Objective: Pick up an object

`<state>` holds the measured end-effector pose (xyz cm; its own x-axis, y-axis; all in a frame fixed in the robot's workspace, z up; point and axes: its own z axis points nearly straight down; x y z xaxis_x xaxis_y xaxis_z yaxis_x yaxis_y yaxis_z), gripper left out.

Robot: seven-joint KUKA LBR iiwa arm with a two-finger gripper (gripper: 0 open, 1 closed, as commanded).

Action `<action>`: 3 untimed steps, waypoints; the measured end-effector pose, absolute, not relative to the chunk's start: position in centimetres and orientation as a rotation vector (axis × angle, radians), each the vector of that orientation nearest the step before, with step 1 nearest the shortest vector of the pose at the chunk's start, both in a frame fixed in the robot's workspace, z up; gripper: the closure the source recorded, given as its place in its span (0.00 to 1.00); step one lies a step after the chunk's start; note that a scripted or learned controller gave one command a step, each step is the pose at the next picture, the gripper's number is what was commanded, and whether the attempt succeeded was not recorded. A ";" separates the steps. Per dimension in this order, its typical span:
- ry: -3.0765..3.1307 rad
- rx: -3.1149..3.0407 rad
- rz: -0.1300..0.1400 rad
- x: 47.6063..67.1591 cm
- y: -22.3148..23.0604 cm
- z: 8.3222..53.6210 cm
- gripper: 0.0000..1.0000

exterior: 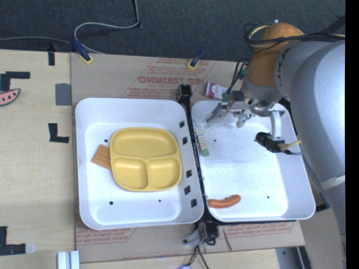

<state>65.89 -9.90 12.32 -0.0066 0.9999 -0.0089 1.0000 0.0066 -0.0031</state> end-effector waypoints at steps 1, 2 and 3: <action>2.221 2.222 -0.001 56.4 -11.7 8.6 0.00; 2.216 2.218 0.002 56.5 -11.8 9.6 1.00; 2.217 2.219 0.001 56.5 -11.8 9.6 0.00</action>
